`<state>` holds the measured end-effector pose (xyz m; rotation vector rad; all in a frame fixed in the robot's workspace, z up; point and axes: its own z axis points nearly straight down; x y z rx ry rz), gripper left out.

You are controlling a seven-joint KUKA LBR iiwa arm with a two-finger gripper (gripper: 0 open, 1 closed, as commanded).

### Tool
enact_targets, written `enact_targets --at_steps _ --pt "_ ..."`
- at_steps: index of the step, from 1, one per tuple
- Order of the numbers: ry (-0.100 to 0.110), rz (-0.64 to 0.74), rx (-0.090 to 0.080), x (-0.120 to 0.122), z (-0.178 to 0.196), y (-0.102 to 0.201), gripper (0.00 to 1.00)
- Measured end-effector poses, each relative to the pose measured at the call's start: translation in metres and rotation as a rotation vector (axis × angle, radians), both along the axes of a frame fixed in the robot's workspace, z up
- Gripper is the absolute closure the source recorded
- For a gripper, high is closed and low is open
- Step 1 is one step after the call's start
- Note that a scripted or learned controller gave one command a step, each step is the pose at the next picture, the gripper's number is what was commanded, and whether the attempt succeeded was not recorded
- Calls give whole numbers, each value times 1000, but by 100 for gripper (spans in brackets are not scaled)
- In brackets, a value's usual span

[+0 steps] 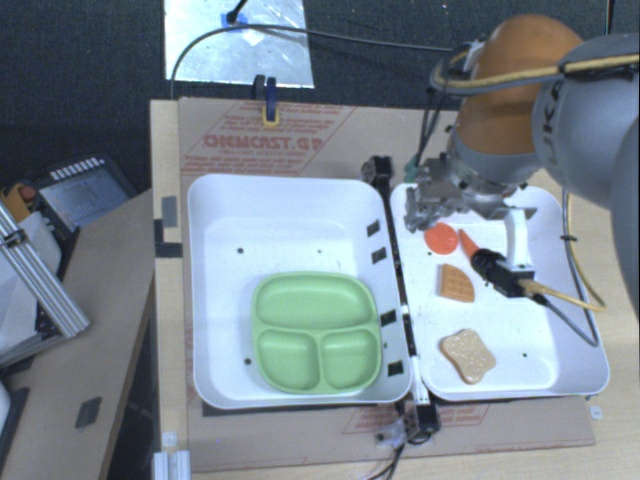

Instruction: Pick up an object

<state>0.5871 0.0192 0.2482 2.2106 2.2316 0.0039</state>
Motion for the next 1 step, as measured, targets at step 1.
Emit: enact_targets --at_steps 1 --pt "2 -1 0 -5 -16 57 100"
